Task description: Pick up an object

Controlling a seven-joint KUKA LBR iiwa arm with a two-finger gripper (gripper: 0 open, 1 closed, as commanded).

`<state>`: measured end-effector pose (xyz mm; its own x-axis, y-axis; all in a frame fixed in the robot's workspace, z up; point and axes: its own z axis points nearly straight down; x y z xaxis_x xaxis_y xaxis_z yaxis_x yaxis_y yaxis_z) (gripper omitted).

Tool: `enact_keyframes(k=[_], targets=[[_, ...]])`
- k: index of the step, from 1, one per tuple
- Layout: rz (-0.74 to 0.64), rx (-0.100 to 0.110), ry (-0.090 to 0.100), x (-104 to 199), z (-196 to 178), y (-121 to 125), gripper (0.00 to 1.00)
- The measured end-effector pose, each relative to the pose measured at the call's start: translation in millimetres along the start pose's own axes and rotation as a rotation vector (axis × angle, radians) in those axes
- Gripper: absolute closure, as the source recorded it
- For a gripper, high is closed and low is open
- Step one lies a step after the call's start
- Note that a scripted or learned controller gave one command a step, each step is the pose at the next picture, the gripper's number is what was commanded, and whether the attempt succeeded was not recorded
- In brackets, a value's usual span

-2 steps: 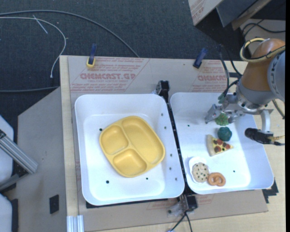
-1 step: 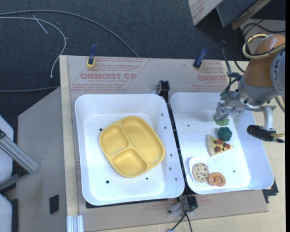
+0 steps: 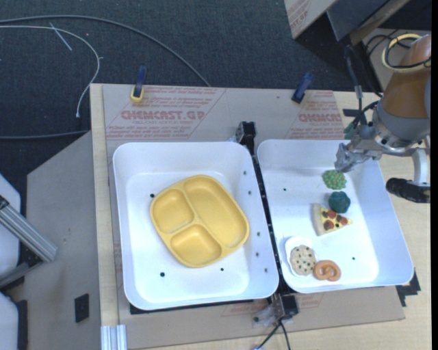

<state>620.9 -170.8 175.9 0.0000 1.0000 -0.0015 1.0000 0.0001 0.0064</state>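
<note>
Camera view, fixed overhead, slanted. Counter: brown board printed with red lettering, clamped at the far edge by two blue clips, carrying two shallow white bins side by side.

Left bin: holds one yellow divided tray with three compartments, lying flat near the middle.

Right bin: holds small toy foods. Green broccoli-like piece at the far side; dark teal ball just beside and nearer; pizza slice nearer again, close to the ball; round white plate at the near left corner bearing a chocolate-chip cookie; glazed doughnut touching the plate's right edge.

Gripper: at the end of the grey arm with orange band, entering from the right, poised directly over the far edge of the green piece. Finger spread: cannot tell, too small and dark against the bin. Nothing visibly held.

Step in hand, as judged: descent onto the green piece. Advised: centring over the piece rather than its far edge, dropping straight down, keeping clear of the teal ball just beside, closing only once low enough to straddle; lumpy rounded shape likely to roll or squirt out under an off-centre pinch.

Surroundings: dark carpeted floor, loose white cable at upper left, cardboard box at the top edge, metal framing at left.
</note>
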Motion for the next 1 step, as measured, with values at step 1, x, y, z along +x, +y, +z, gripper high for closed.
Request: enact_keyframes(k=[1], targets=[[-0.001,-0.002,-0.001,-0.2,-55.2,2.2,1.0]])
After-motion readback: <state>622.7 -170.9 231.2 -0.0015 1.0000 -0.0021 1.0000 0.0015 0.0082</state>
